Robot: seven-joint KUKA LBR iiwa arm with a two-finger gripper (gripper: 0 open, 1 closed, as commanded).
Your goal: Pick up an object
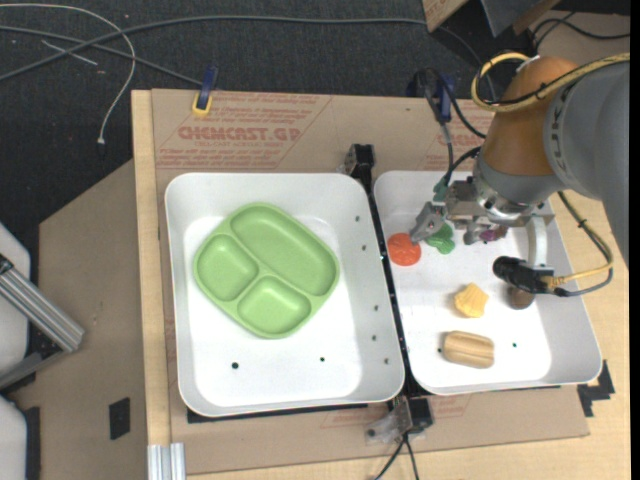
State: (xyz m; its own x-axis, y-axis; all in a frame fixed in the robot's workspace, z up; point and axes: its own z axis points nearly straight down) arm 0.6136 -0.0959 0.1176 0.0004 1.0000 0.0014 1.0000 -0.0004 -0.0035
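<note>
Item: right bin (560, 363), holding the loose objects. An orange round piece (404, 252) is lying against its left wall; a green piece (441, 239) is sitting just beside it, toward the far left corner; a small purple piece (488, 234) is peeking out near the far edge; a yellow chunk (471, 300) is resting mid-bin; a tan roll (468, 349) is lying near the front edge; a dark brown piece (519, 297) is sitting toward the right side.

Item: left bin (200, 368), carrying a green divided plate (265, 268) near its centre.

Risks: the green and orange pieces are crowding the left wall, so a descent there is likely to nudge one aside or clip the wall. The objects are small and rounded, so a closing pinch is likely to squirt one out sideways.

Item: gripper (440, 226). The arm is reaching in from the right over the far part of the right bin, wrist bent downward, fingers pointing at the green piece. Whether the jaws are spread or closed cannot be told; nothing is visibly being held between them.
</note>
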